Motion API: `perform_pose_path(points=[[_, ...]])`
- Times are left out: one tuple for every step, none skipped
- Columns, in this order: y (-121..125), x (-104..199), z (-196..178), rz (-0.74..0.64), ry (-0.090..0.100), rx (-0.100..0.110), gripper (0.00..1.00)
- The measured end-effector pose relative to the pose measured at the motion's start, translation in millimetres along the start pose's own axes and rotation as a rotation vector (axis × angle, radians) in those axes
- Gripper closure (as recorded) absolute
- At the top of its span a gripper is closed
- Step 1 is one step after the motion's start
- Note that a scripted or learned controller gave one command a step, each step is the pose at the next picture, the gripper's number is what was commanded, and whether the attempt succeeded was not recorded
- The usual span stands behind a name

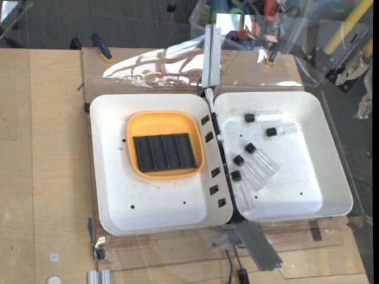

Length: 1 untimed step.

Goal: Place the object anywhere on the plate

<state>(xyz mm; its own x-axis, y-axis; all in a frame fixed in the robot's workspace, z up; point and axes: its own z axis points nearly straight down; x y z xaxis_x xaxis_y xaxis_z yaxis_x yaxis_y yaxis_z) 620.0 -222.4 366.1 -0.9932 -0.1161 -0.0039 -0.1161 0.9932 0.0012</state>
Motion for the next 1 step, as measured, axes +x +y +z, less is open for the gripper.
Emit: perform_pose_path(points=[[-1.0,-2.2,-11.0,0.003,-0.01,0.0,1.0]])
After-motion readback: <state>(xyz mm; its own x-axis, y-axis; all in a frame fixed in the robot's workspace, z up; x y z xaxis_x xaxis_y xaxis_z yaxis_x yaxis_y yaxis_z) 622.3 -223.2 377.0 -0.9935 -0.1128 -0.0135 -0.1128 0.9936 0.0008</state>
